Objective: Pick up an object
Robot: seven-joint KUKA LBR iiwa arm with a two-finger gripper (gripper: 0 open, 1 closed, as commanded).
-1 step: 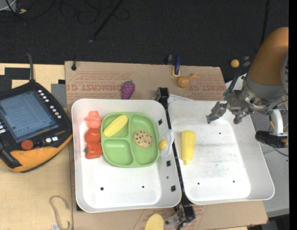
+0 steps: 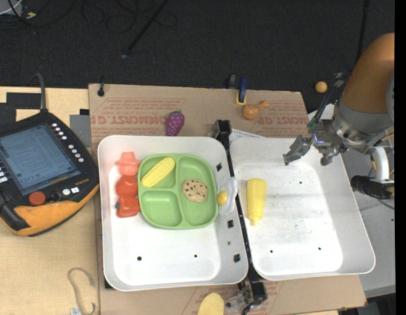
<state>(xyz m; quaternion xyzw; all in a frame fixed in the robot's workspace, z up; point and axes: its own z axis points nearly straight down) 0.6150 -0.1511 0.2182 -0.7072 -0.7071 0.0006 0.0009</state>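
Surface (image 2: 52, 254) was light wood, with a brown cardboard sheet (image 2: 196, 107) under two shallow white plastic bins. Left bin (image 2: 170, 264) carried a green sectioned plastic plate (image 2: 166, 212); right bin (image 2: 321, 241) carried one thing. The grey arm with the orange band (image 2: 370, 77) reached in from the right, and its claw (image 2: 314, 151) hung over the right bin's far edge. We saw two dark fingers spread apart with nothing between them.

Nearest candidate as we judged it: the yellow plastic mustard bottle (image 2: 256, 199), lying in the right bin's left part, well apart from the claw. Step in hand looked like the approach, no grasp yet. Next move would need a traverse toward the bin divider, then a descent with the fingers across the bottle's narrow width.

On the plate: a yellow toy corn cob (image 2: 157, 171) and a round chocolate-chip cookie (image 2: 195, 189). Red and pink toy blocks (image 2: 127, 186) sat just beside the plate's left rim.

Writing: red print on the cardboard, upside down, read roughly "CHEMCAST"; we weren't certain. The teach pendant (image 2: 39, 169) screen was illegible.
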